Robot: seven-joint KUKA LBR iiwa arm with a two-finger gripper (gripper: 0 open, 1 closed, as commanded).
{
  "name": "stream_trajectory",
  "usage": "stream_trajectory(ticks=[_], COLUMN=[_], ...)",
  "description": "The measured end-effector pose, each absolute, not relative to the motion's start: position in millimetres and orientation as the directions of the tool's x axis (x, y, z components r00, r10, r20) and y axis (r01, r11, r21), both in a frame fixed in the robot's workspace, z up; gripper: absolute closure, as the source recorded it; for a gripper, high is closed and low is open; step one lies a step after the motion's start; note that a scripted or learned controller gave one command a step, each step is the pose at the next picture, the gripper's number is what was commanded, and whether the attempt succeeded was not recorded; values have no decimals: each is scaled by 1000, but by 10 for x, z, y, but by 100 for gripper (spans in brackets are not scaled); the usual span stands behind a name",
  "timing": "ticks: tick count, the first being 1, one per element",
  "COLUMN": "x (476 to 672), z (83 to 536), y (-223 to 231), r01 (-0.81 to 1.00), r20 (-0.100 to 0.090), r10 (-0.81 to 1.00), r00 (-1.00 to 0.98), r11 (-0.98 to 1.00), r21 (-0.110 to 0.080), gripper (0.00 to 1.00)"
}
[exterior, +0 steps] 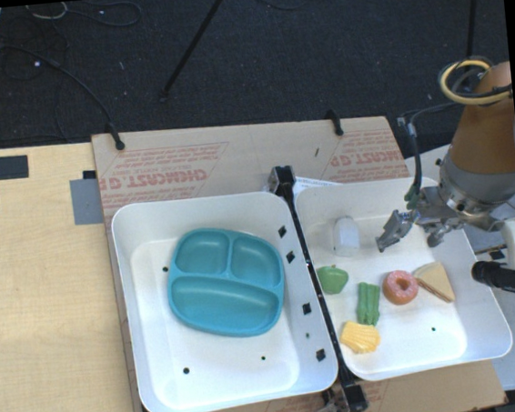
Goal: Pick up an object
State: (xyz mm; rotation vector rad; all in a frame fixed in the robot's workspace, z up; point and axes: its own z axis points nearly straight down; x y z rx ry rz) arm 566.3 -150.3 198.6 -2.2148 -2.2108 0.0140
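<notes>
The right bin holds several small toys: a pink donut, a tan wedge, a long green vegetable, a green pepper, a yellow piece and a pale white cup-like object. My gripper hangs over the bin's upper right part, just above the donut and the wedge. It is open, its two dark fingers spread apart with nothing between them. The grey arm with its orange band comes in from the right.
A teal divided plate lies in the left bin. A black divider runs between the bins. Cardboard lies behind them, and a wooden bench top lies to the left.
</notes>
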Motion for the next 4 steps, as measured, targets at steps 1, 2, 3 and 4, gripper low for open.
stream_trajectory(ticks=[1, 2, 3, 4], x=[5694, 5660, 5648, 5651], z=[2058, 1420, 882, 1011], y=[-1504, -1525, -1515, -1525], r01=[1000, 1000, 1000, 1000], r20=[0, 2, 2, 2], r10=[1000, 1000, 1000, 1000], r00=[0, 0, 0, 3], r11=[0, 0, 0, -3], r21=[-1, -8, -7, -6], gripper=[0, 0, 0, 100])
